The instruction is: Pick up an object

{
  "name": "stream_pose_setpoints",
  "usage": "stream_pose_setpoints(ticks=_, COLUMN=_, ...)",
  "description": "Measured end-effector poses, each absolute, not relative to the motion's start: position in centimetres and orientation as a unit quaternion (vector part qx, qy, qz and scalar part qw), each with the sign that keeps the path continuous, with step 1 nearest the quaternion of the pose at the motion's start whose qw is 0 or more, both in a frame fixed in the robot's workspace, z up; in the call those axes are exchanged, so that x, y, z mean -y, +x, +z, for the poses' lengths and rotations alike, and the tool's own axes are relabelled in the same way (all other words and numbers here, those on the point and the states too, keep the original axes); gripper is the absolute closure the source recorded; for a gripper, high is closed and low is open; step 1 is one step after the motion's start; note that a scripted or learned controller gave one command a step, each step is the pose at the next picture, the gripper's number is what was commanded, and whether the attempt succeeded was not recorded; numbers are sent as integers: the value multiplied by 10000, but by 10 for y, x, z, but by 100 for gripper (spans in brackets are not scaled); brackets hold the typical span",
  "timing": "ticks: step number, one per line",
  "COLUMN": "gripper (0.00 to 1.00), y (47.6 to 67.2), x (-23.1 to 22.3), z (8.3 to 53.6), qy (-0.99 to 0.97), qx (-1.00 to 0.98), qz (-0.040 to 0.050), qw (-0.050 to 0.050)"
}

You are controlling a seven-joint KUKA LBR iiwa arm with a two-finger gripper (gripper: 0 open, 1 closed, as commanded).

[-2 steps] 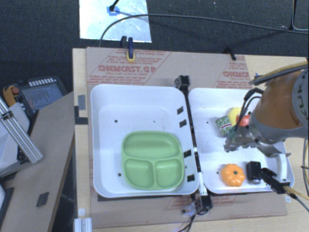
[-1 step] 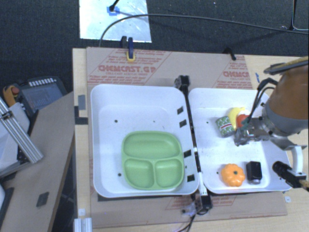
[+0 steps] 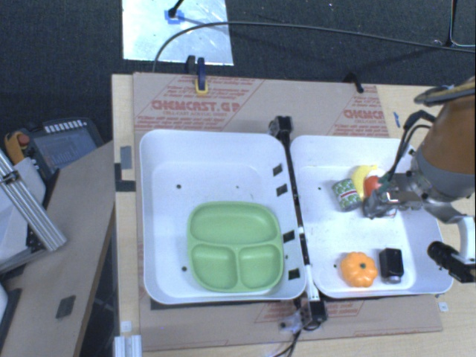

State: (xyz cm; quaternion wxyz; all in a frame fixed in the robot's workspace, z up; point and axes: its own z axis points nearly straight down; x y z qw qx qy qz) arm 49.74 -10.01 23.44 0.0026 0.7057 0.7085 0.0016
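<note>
Four small things are lying in the right-hand bin (image 3: 320, 199): one yellow piece (image 3: 362, 175) with one red piece (image 3: 371, 185) touching its lower right side, one small can with a green and white label (image 3: 345, 194) just to their left, one orange pumpkin-like toy (image 3: 358, 269) near the bin's front wall, and one black block (image 3: 391, 265) just beside the pumpkin on its right. The tool (image 3: 374, 201) is hanging low in this bin, directly next to the red piece and the can, at the end of the grey arm (image 3: 446, 169) that is reaching in from the right; whether its tips are spread or pressed together I cannot tell, and nothing is visibly sitting between them. The pumpkin toy and the black block are sitting well apart from the tool, nearer the front. The left-hand bin (image 3: 163, 199) is carrying one green plate with three compartments (image 3: 235, 245), lying flat toward its front right corner. Both bins are resting side by side on a cardboard sheet with red lettering (image 3: 245, 99) that is covering the surface
</note>
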Motion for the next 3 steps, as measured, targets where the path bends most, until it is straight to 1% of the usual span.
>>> stream_pose_setpoints(ticks=1, gripper=100, y=516, x=39, z=230, qy=7034, qx=-7108, qz=19, qw=5)
stream_pose_setpoints(ticks=2, gripper=100, y=535, x=-6, z=233, qy=7038, qx=-7104, qz=18, qw=9)
stream_pose_setpoints(ticks=3, gripper=100, y=537, x=-54, z=236, qy=7035, qx=-7107, qz=17, qw=2)
